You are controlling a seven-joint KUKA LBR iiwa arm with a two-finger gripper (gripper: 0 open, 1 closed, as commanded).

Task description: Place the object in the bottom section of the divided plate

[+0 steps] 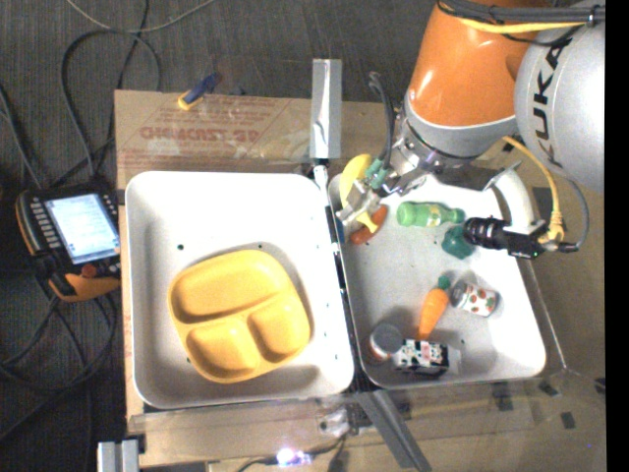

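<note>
A yellow divided plate [241, 311] lies in the left bin [157, 214], with one large section toward the back and two smaller ones toward the front. My gripper [356, 207] hangs over the back left corner of the right bin [511, 352], close to the wall between the bins. Just under it lies a small orange-red object [369, 228], and a yellow banana-like piece [354, 171] lies right behind it. The plate's sections hold nothing.
The right bin also holds a green bottle [429, 214], a teal piece [457, 243], a carrot [432, 310], a patterned can [476, 300], a small round tin [385, 340] and a black-and-white box [423, 357]. A tablet [74, 226] lies left of the bins.
</note>
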